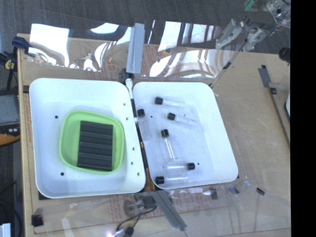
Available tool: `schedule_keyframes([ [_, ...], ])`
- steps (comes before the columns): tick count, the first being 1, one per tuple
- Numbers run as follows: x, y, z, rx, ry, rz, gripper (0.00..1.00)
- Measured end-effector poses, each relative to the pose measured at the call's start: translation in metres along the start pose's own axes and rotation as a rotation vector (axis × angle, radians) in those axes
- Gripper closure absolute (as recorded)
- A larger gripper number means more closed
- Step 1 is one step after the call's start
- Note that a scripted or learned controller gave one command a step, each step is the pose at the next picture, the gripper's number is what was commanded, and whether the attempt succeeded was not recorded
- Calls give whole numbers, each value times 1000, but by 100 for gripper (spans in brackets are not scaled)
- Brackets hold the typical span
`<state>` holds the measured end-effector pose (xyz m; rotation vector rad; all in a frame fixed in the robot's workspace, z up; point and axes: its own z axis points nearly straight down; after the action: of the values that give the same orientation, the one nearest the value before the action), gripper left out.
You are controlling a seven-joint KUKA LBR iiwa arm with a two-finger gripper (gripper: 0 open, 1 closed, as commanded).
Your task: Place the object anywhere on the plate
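— Counted, largest first?

— One wooden bench. Two white bins: left bin, right bin, rims touching along the middle. One green plate in the left bin. One dark ribbed block lying flat on that plate. One gripper. Six black caps on clear vials, scattered in the right bin.

— Edges and room?

— Plate set toward the left bin's near side, with bare white floor all round it, widest at the far end. Block inside the plate's rim, green showing on every side. Gripper high over the bench beyond the right bin's far right corner, well apart from plate and vials. Wide or narrow: impossible to tell.

— Block's heading?

— Long axis running near to far, barely tilted; ribs lying across it, left to right.
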<state>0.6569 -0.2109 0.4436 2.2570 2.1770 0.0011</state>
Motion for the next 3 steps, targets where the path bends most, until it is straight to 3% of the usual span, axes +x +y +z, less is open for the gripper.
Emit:
schedule_keyframes([
  [3, 6, -1, 1, 4, 0, 245, 0],
])
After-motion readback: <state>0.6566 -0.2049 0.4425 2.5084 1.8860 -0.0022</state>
